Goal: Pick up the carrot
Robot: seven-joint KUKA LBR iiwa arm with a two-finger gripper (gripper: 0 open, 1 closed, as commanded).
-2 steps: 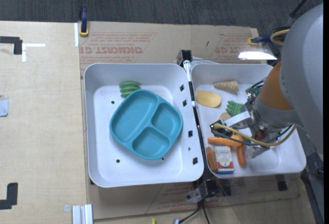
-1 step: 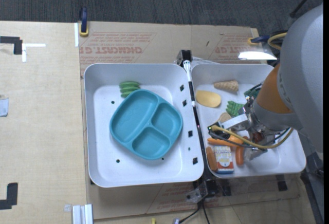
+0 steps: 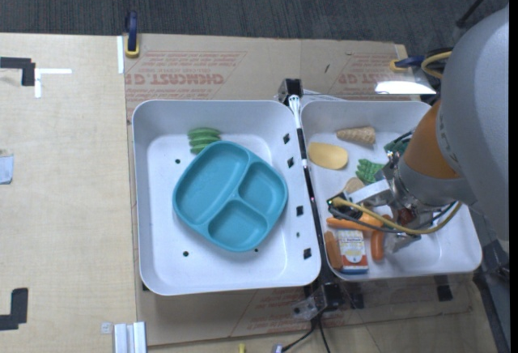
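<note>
The tool (image 3: 387,223) hangs low over the carrot (image 3: 354,223) just beside it; its state I cannot tell, so the pickup looks unfinished.

arm reaching in from the right

the grey arm (image 3: 477,92) comes in from the view's right edge, bulky and close to the lens. its orange band (image 3: 429,150) sits above the wrist, and the gripper (image 3: 396,223) points down and leftward.
</note>
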